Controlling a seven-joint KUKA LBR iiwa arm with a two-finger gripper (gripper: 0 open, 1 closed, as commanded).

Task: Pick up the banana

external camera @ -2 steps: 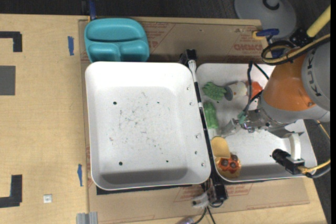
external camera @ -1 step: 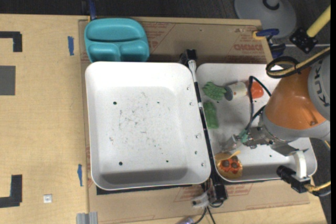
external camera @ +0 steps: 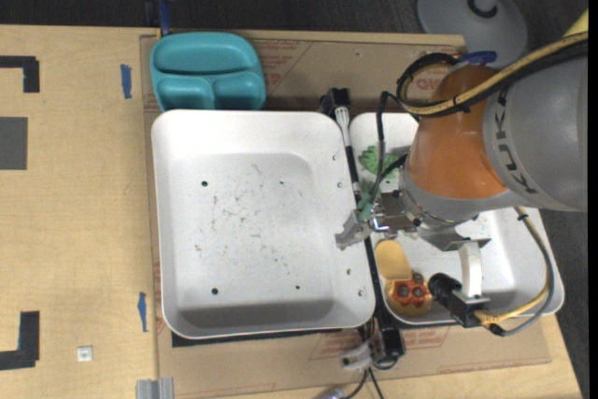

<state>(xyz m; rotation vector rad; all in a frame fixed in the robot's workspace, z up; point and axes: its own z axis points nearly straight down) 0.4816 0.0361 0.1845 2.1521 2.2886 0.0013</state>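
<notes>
The banana (external camera: 391, 260) shows as a yellow piece at the near left of the right bin (external camera: 533, 290), partly hidden under the arm. My gripper (external camera: 366, 226) hangs low at the right bin's left wall, just above and left of the banana, by the divide between the two bins. The wrist with its orange band (external camera: 448, 149) covers most of the right bin. I see nothing held in the gripper.
An orange object (external camera: 408, 293) lies just in front of the banana. A green item (external camera: 375, 159) sits at the right bin's far left. The left bin (external camera: 187, 201) holds only specks. A teal tray (external camera: 207, 70) stands behind it.
</notes>
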